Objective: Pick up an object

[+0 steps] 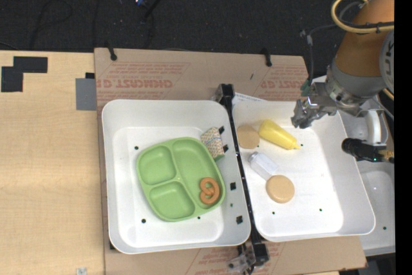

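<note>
My gripper (301, 119) hangs over the far right part of the right bin (335, 216), just right of a yellow squeeze-bottle-shaped object (278, 135) that lies on the bin floor. Nothing shows between its dark fingertips. Also in the right bin lie a tan disc (247, 136) at the far left, a clear small bottle (262, 165) in the middle, and a second tan disc (280, 189) nearer the front. The left bin (122, 138) holds a green divided plate (174, 178) with a pretzel (209, 190) in its right compartment and a patterned small block (212, 142) at its far right edge.
A black divider (233, 164) runs between the two bins. Cardboard (167, 77) lies under and behind the bins. The arm's orange band (364, 42) stands above the right bin's far right corner. A wooden bench surface (45, 170) stretches to the left.
</note>
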